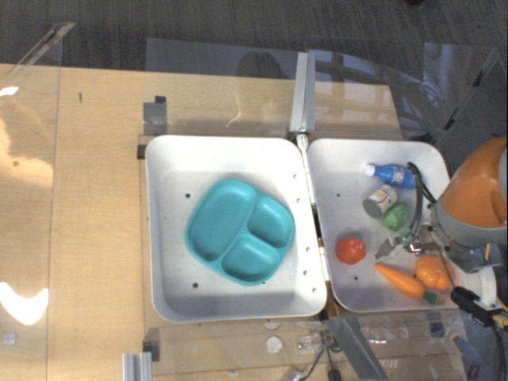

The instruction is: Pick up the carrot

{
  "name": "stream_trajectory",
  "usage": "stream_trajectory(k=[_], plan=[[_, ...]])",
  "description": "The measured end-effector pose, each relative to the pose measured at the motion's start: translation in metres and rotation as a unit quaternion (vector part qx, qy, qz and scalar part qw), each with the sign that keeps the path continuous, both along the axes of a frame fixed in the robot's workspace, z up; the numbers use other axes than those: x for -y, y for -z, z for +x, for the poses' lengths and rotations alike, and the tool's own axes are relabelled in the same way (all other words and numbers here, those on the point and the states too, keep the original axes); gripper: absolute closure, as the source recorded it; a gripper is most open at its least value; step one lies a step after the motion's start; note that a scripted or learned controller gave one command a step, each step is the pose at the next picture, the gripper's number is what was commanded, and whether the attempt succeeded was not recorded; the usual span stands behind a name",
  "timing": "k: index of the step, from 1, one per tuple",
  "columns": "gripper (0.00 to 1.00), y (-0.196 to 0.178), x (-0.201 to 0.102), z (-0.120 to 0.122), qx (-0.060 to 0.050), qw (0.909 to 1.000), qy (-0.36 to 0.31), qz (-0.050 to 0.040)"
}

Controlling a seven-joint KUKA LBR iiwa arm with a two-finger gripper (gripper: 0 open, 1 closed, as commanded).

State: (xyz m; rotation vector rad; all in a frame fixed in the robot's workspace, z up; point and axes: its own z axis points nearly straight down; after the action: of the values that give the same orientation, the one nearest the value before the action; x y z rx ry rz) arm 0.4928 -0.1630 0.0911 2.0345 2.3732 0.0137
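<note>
The carrot [399, 281] is orange with a green stub and lies slantwise near the front of the right bin [343, 292]. My gripper [399, 250] hangs just behind and above it, reaching in from the right under the arm's orange band [476, 193]. Its fingers [386, 250] look spread apart, and I see nothing between them. The carrot rests on the bin floor, apart from the fingers.
A small orange fruit-like toy [432, 272] touches the carrot's right end. A red tomato [351, 249], a green item [394, 217], a grey can [380, 201] and a blue bottle [393, 175] share the right bin. The left bin [163, 213] holds a teal divided plate [240, 230].
</note>
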Motion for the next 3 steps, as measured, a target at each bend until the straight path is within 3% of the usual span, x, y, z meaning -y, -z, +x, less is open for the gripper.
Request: stream_trajectory(k=[1, 2, 3], plan=[[0.0, 0.0, -0.028, 0.001, 0.002, 0.9986, -0.054, -0.003], [0.0, -0.011, -0.015, -0.003, -0.005, 0.9996, 0.029, 0.0012], [0.0, 0.0, -0.007, -0.001, -0.001, 0.9975, 0.071, 0.0017]])
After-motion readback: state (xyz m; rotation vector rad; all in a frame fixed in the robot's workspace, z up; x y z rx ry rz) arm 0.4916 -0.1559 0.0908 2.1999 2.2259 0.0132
